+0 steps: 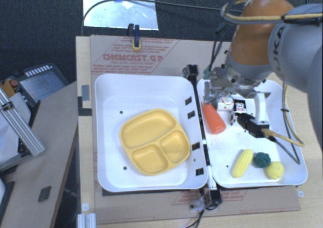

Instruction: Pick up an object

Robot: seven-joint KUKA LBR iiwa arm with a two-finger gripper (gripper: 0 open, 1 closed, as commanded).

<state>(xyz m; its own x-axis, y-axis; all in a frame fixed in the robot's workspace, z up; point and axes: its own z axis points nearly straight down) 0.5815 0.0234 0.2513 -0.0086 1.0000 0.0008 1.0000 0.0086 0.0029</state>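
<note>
Hovering low over the right bin (298,171): end effector (224,102), whether apart or together impossible to tell. Just left and nearer, an orange carrot (213,118), long axis running far to near. Farther toward the near edge: corn (241,163), teal ball (261,159), lemon (274,170).
</note>
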